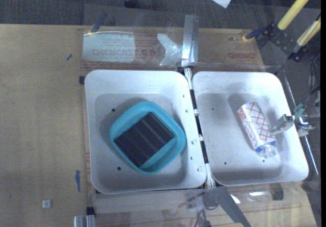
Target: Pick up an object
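A teal square dish [175,136] lies tilted in the left bin [97,93], with a dark ridged block [143,138] resting inside it. In the right bin [219,85] a white packet with a red criss-cross print [253,121] lies lengthwise near the right wall. Its crumpled clear end [267,148] points toward the front.
A small metal bracket [289,121] sticks over the right bin's right rim, close to the packet. Yellow-handled clamps [298,1] sit at the back right. A metal post [190,37] stands behind the seam between the bins. Taped plastic sheeting [109,47] lies behind the left bin.
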Motion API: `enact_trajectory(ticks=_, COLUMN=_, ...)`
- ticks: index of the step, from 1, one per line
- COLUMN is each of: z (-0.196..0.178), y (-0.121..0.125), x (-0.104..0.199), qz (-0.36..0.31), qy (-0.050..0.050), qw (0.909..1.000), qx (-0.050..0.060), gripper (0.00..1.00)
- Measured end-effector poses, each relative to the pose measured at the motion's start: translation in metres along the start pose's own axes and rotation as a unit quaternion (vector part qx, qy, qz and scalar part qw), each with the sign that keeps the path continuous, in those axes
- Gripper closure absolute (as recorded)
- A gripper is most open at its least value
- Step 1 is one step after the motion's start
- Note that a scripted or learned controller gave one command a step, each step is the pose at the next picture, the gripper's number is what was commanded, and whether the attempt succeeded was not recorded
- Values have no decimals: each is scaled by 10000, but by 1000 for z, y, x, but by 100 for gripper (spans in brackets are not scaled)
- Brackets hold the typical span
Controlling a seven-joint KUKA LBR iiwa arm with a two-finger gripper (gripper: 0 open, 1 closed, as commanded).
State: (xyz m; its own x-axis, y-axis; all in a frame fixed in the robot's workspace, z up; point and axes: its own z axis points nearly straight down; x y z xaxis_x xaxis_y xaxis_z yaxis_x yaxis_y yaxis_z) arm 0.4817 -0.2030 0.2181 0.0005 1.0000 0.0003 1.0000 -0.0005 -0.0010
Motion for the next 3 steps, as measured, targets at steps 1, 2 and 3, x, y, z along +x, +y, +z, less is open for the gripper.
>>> enact_trajectory(ticks=1, z=77, y=58, x=46, qz=-1017, qy=-31, qw=9948, qx=-69, gripper=0)
enact_trajectory(ticks=2, z=105, y=51, x=37, qz=-1134, qy=-22, qw=9935, qx=-41, gripper=0)
enact_trajectory(ticks=3, z=125, y=60, x=21, qz=-1339, qy=-32, qw=9909, qx=-86, gripper=0)
